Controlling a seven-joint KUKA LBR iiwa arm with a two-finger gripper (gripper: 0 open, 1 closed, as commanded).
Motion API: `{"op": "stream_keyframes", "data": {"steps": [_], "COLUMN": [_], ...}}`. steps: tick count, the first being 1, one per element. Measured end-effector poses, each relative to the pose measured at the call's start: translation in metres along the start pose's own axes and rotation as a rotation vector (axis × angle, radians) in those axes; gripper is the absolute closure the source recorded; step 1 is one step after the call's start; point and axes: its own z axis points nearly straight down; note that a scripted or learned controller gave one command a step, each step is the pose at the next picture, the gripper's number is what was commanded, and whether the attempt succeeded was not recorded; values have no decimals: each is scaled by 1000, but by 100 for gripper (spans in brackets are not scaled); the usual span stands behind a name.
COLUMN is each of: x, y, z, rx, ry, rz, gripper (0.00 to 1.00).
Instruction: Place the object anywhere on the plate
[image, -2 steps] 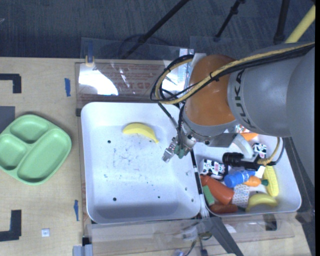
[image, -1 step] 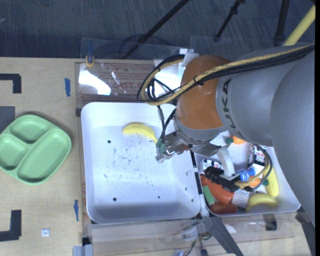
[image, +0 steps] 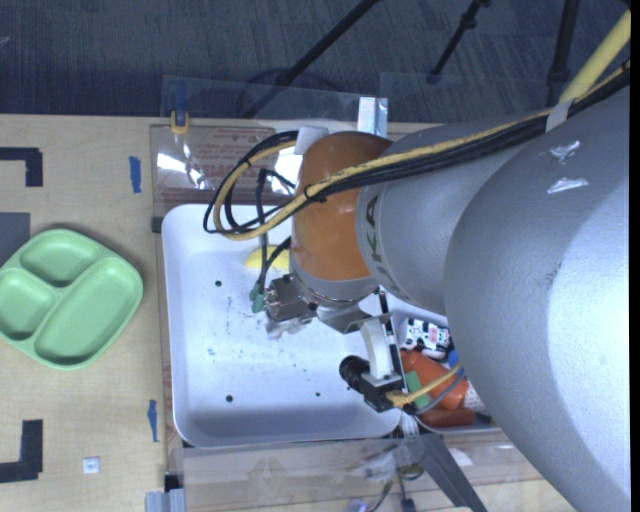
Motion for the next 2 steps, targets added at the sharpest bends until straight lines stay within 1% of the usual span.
{"op": "stream_keyframes", "data": {"steps": [1, 2], "x": [32, 1], "y": [-19, 96], "z": [62, 33], "rx": [2, -1], "ry": [0, 0], "rz": [65, 148], "gripper": [100, 100]}}
